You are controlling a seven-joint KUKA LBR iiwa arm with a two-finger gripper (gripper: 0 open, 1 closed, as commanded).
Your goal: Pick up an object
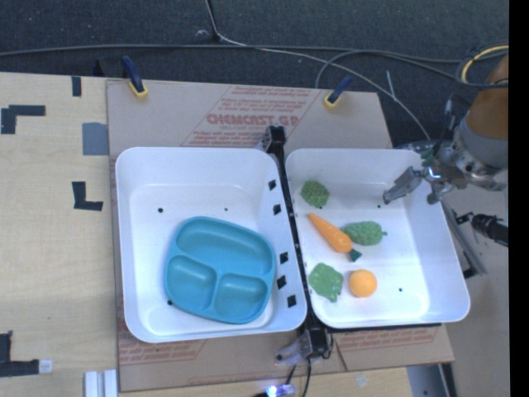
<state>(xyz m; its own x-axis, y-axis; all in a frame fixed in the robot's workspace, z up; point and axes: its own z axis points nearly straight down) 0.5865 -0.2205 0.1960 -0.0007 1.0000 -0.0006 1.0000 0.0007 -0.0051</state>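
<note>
1. Nothing picked up yet as far as I can see. The hand (pixel 411 184) hovers over the right bin's (pixel 430 255) far right side, fingers spread, holding nothing.
2. Closest grab is probably the carrot (pixel 330 231), sitting mid-bin, left of and below the hand, well apart.

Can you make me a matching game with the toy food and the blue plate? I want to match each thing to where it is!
Things:
1. blue tray
2. carrot
3. orange ball
4. gripper

Places:
A. near the front of the right bin
B. over the right bin's far right part
C. in the left bin
D. middle of the right bin, lying slantwise

Pairs: 1-C, 2-D, 3-A, 4-B
</note>
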